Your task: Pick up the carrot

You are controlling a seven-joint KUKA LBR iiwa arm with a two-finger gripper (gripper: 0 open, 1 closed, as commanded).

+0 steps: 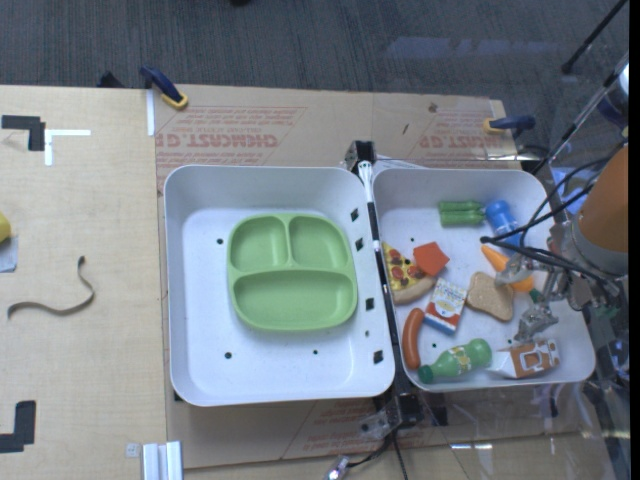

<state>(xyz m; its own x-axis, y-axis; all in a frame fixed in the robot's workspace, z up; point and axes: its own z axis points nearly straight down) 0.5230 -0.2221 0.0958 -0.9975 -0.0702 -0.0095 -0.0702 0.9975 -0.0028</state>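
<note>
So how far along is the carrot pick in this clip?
Nothing done: the carrot lies in the right bin, beside the bread slice. In hand: the gripper is low over it. Whether it has a grip is unclear. Left: grasp and lift.

The orange carrot lies just left of the gripper; the tan bread slice lies below-left.

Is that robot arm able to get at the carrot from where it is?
Probably yes. The gripper hangs in the right bin beside the carrot, which lies uncovered, though a bread slice crowds it closely.
</note>
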